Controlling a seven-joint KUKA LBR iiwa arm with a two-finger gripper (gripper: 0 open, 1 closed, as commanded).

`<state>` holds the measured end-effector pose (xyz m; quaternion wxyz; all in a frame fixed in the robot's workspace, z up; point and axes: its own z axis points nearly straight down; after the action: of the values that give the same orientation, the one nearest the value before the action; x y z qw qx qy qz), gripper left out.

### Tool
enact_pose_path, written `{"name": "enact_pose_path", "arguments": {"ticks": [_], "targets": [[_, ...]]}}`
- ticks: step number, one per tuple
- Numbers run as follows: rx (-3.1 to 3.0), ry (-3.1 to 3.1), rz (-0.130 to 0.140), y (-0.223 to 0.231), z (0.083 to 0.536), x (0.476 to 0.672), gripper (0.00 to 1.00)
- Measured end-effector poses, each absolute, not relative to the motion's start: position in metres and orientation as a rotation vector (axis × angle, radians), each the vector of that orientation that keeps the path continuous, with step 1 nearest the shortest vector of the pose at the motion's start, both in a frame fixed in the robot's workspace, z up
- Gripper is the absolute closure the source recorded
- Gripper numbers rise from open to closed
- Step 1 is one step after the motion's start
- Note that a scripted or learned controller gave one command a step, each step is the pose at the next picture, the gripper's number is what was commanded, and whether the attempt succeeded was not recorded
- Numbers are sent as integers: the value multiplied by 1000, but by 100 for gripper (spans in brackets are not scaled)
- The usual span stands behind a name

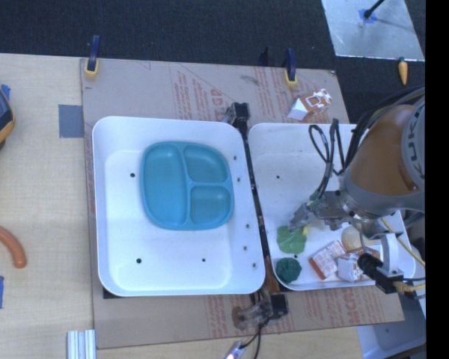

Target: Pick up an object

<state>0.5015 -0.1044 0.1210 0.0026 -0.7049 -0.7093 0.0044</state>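
Reaching in from the right, the grey arm (382, 163) with its orange band sits over the right bin (284, 144). Gripper (305, 217) is low in the bin, directly above a light green object (290, 239); contact with it cannot be judged at this resolution. Whether the pincer is wide, narrow or closed on anything cannot be told: the wrist body covers most of it.

Candidate objects, all in the front half of the right bin: light green object just under the gripper; dark green round object (287, 268) just in front of it, near the front wall; red-and-white packet (326, 259) to their right; small pale round item (351, 238) beside the packet, partly under the arm.

Left bin (108, 200): a teal divided plate (187, 185), three compartments, lying flat toward the back.

Outside the bins: small orange-and-white carton (312, 105) on the cardboard sheet (172, 88) behind the right bin; a sausage-shaped toy (8, 245) on the wooden bench (30, 163) at far left.
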Motion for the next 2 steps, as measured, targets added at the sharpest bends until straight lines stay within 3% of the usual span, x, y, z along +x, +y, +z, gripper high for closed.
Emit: {"name": "enact_pose_path", "arguments": {"ticks": [1,2], "targets": [[-2214,-2224,5,-93,91,504,0],[-2212,-2225,6,-94,102,505,100]]}}
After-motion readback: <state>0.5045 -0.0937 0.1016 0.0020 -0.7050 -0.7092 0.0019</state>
